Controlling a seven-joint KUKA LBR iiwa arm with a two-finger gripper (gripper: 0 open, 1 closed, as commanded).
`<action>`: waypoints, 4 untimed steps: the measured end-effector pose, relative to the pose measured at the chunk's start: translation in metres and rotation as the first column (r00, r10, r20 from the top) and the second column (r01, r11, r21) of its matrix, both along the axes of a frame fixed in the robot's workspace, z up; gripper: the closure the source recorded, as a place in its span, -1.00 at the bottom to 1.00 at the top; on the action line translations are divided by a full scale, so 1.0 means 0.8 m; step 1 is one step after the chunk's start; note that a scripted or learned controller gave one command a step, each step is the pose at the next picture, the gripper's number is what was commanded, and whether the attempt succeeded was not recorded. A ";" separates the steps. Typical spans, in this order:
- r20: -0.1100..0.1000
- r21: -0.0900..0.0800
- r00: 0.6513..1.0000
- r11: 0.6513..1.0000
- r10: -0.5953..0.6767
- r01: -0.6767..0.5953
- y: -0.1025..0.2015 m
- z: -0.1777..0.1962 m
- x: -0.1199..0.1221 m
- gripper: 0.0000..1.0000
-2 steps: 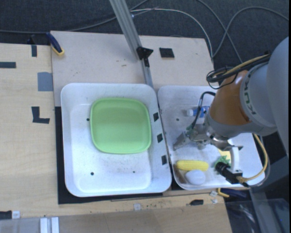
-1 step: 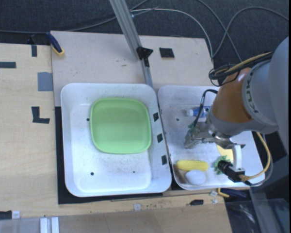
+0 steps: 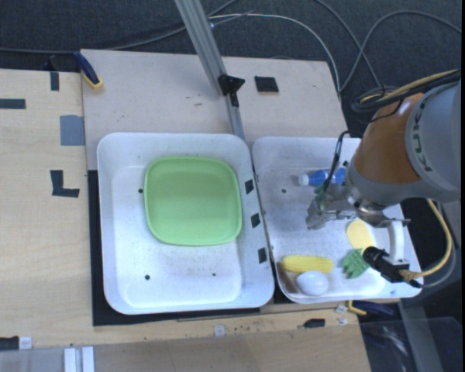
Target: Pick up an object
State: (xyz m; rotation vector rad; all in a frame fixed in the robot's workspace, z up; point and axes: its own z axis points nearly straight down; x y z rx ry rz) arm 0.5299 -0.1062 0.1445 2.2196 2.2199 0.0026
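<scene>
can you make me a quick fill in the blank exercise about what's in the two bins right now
1. The green plate lies in the ____ bin as the camera sees it.
2. The hand is above the ____ bin.
3. Beside the white ball lies a ____ corn cob.
4. The arm wears an ____ band.

Missing words: left; right; yellow; orange

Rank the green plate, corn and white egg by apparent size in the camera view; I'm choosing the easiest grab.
1. green plate, by far the largest
2. corn
3. white egg, slightly smaller than the corn
</scene>
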 end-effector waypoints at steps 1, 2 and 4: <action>0.000 0.000 1.000 1.000 0.000 0.000 0.000 0.064 0.001 1.00; -0.003 0.002 1.000 1.000 0.004 -0.004 0.059 0.067 0.034 1.00; -0.004 0.001 1.000 1.000 0.004 -0.004 0.168 0.086 0.074 1.00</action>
